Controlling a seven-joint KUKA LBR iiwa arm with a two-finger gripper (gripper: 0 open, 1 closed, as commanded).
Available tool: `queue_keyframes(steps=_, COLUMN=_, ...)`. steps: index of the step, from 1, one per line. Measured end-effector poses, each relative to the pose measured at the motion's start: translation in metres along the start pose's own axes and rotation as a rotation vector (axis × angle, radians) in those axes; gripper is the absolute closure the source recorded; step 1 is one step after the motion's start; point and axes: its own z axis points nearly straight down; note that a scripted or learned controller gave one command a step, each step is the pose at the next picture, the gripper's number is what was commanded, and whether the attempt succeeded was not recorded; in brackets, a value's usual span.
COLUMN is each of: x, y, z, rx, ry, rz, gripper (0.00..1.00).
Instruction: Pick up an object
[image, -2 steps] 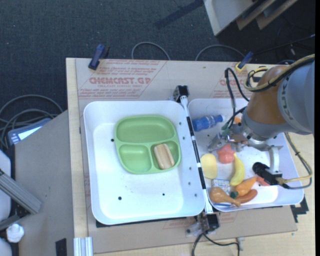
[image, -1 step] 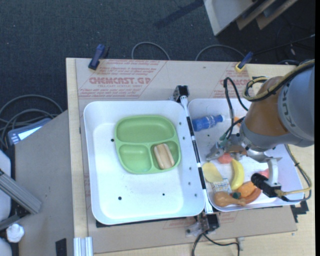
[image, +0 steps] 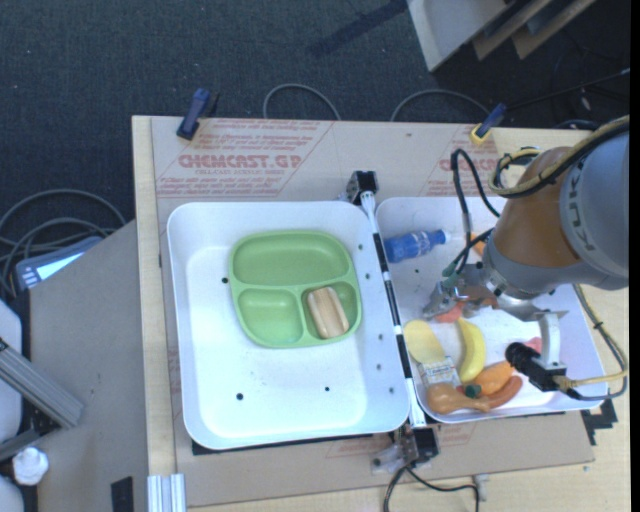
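Jaws (image: 462, 297) low in right bin (image: 440, 212); spread or pressed together, cannot tell. Banana (image: 471, 349) just below them, beside yellow lemon (image: 424, 342); blue bottle (image: 412, 244) up-left. Left bin (image: 190, 330): green tray (image: 290, 262) with bread roll (image: 326, 311).

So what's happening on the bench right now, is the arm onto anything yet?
The grey KUKA arm with the orange band is reaching in over the right white bin, its gripper low among the items there: a blue plastic bottle, a yellow banana, a pale yellow round piece and an orange toy. Nothing is visibly between its fingers. The left white bin holds a green divided tray with a tan bread roll in one compartment.
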Motion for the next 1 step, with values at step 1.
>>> queue_keyframes(steps=1, x=0.0722, y=-0.0105, z=-0.0902, rx=0.0, ry=0.001, rz=-0.003, gripper=1.0)
